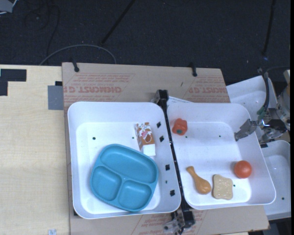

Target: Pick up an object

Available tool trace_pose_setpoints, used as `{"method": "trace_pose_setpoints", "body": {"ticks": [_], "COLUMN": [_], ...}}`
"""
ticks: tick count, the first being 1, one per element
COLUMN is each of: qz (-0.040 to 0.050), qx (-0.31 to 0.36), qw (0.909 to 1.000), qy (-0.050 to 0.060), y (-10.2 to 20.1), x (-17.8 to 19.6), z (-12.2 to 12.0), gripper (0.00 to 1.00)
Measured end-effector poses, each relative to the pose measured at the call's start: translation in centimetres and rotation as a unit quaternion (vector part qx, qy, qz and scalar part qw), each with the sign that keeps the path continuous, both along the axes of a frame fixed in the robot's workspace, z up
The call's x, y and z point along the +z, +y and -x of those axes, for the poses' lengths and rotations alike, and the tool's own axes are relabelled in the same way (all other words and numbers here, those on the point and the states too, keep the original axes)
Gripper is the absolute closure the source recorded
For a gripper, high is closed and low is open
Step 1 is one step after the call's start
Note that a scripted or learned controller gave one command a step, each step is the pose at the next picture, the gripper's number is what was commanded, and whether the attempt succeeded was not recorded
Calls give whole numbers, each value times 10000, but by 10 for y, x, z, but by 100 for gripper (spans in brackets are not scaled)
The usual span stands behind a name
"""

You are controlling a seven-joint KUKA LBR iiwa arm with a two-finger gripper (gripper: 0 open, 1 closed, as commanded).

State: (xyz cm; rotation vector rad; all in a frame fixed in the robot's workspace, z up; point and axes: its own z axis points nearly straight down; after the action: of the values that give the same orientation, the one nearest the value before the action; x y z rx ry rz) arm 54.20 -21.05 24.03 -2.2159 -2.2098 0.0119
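The right bin point(220, 114) holds a red-orange toy pepper point(180, 126) at its far left. A red tomato point(242, 169), a tan drumstick point(199, 180) and a slice of toast point(222, 187) lie along its near side. My gripper point(253, 135) hovers over the bin's right rim, above and just right of the tomato. It is open with nothing between its fingers. In the left bin point(81, 131) a blue divided plate point(124, 176) lies beside a small printed packet point(145, 137).
A black clip strip point(166, 146) runs between the two bins. Brown cardboard point(137, 84) lies under them. The light wood bench point(27, 151) stretches to the left. White sheeting point(279, 160) sits beyond the right bin's rim.
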Motion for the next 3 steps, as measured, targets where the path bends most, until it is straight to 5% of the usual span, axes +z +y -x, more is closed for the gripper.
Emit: {"method": "trace_pose_setpoints", "body": {"ticks": [1, 3], "qz": [11, -1], "qx": [14, 7], "qw": [10000, 10000], "qy": [-56, -30], "y": [0, 12], "x": [7, -96], "z": [-2, -8], "gripper": [0, 0]}}
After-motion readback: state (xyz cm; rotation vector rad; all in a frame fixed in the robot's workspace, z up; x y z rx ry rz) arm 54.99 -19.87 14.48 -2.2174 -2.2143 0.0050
